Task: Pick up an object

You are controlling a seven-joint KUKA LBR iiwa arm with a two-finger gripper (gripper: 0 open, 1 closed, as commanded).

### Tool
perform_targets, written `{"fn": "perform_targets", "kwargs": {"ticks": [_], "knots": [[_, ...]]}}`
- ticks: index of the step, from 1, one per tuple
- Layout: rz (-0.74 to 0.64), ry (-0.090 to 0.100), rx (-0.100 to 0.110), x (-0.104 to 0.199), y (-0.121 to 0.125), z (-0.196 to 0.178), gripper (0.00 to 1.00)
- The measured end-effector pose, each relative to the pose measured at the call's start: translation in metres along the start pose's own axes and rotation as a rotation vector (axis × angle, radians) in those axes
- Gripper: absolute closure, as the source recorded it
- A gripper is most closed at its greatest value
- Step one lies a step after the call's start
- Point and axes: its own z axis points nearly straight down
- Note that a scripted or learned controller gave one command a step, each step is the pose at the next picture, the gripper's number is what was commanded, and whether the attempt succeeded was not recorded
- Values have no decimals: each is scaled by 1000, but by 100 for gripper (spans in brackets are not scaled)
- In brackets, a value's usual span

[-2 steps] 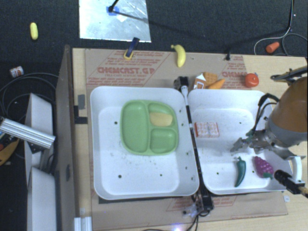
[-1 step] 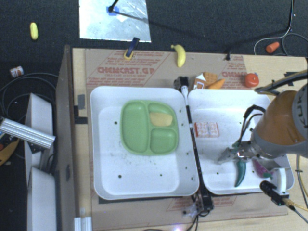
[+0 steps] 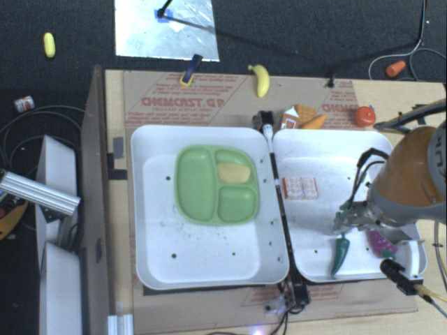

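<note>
In the right bin (image 3: 314,152) a dark green chili pepper (image 3: 340,255) lies near the front wall, pointing toward the front. Beside it to the right is a purple object (image 3: 381,243), partly covered by the arm. A small red-and-white packet (image 3: 300,187) rests in the bin's left middle. My gripper (image 3: 351,220) reaches in from the right and hangs low just above the stem end of the chili pepper. The grey arm with its orange band (image 3: 415,162) hides the bin's right side.
The left bin (image 3: 154,257) holds a green divided plate (image 3: 209,187) with a yellow item (image 3: 234,172) in one compartment. Behind the bins on the bench lie a banana (image 3: 260,79), an orange carrot-like toy (image 3: 312,121) and a red ball (image 3: 364,116). Cables trail at the right.
</note>
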Motion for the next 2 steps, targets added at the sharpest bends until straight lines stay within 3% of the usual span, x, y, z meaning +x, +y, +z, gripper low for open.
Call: {"fn": "perform_targets", "kwargs": {"ticks": [1, 2], "knots": [[3, -4, 0, -47, -1, -21, 100], [-8, -5, -11, -26, 59, -117, 100]]}}
